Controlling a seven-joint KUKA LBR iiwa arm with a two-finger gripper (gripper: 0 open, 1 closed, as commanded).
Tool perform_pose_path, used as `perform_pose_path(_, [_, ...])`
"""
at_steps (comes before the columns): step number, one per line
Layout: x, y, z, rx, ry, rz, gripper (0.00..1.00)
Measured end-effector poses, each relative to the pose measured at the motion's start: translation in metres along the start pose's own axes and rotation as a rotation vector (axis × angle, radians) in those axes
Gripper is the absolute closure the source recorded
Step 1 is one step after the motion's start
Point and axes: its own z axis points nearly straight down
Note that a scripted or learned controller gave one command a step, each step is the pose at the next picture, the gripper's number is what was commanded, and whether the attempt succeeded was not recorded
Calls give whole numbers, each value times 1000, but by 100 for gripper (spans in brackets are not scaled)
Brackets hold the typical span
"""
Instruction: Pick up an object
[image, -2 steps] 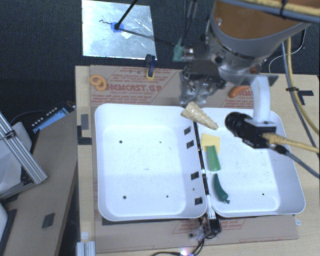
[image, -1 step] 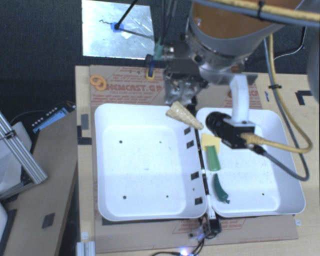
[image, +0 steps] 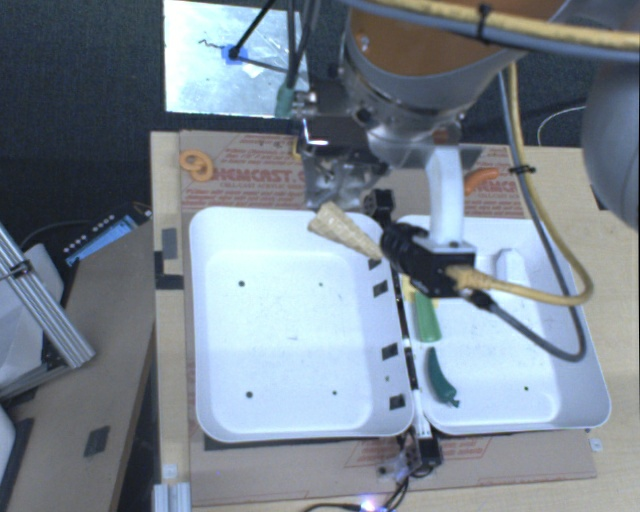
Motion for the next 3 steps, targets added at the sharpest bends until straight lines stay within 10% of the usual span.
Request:
perform_pose_path(1, [-1,0,0,0,0,3,100])
perform_pose_path(2, [-104,2,-1,-1,-3,14,100])
perform_pose_path(3, [-73,-1,0,0,0,0,100])
